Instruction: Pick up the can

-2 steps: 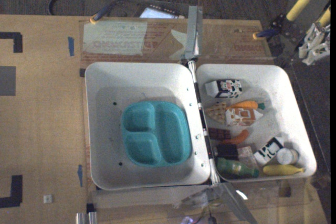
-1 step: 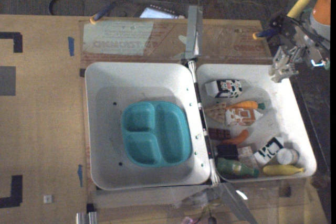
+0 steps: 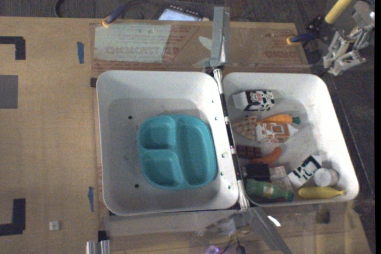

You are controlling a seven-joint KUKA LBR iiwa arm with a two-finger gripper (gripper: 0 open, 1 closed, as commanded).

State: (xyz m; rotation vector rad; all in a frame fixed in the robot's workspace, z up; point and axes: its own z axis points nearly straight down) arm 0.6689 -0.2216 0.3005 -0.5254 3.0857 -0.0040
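Observation:
The can (image 3: 311, 169) lies on its side in the near right corner of the right bin (image 3: 333, 122). It has a black and white label, and its pale round end faces right. A yellow banana (image 3: 320, 192) lies just in front of it. My gripper (image 3: 343, 56) hangs outside the bins, above the bench past the right bin's far right corner and well away from the can. Its pale fingers stand apart with nothing between them.
The right bin also holds a cow-patterned carton (image 3: 256, 99), a carrot (image 3: 277, 119), an orange and white carton (image 3: 271, 132), a green bottle (image 3: 268, 190) and small dark items. A teal divided tray (image 3: 177, 150) lies in the left bin (image 3: 119, 98).

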